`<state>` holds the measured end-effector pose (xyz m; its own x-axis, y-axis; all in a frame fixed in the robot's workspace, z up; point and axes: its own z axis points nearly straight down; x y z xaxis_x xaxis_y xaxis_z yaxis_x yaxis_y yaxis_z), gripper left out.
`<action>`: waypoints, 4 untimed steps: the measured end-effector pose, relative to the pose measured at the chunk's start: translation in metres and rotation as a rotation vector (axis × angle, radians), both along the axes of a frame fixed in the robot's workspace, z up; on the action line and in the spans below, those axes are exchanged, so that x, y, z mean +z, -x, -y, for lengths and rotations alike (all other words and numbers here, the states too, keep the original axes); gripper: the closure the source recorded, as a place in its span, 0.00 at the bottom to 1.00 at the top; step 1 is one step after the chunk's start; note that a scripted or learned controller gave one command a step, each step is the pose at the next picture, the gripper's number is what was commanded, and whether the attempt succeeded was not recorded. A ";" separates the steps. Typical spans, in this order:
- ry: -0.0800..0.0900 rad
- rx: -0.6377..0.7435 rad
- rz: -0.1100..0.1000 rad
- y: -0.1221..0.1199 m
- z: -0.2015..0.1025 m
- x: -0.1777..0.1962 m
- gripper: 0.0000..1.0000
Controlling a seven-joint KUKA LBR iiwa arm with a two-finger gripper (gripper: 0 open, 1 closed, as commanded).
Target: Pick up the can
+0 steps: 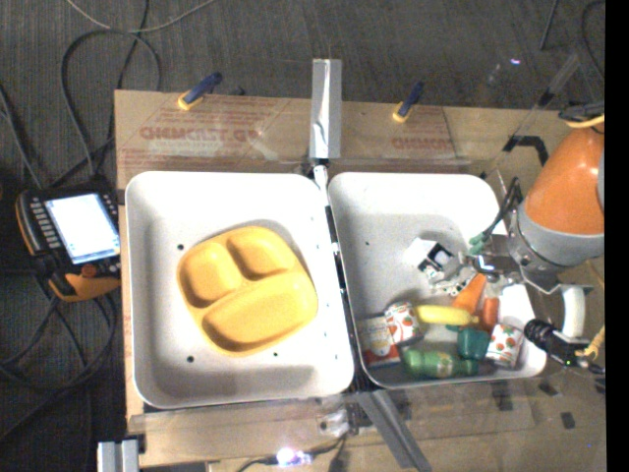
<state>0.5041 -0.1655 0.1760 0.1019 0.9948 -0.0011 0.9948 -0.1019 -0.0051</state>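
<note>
Open floor across the upper half of the right bin; its lower right corner is jammed: banana, green bottle, what may be cans, packed touching.

Both bins are white. The tray in the left bin is yellow-orange. In the lower right of the frame, the right bin holds a can patterned white and red, a yellow banana, a green bottle, a teal cup, an orange carrot and a white carton with red marks. The arm is orange above grey. The clamps at the upper edge are blue with yellow tips. The bench board is brown with faded red lettering.
</note>
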 end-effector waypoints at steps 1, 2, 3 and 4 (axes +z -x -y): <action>0.003 0.171 0.012 -0.035 -0.053 -0.087 0.00; 0.006 0.117 0.022 -0.006 -0.060 -0.086 0.00; 0.001 0.115 0.017 -0.005 -0.061 -0.079 1.00; 0.000 0.115 0.017 -0.005 -0.061 -0.079 0.00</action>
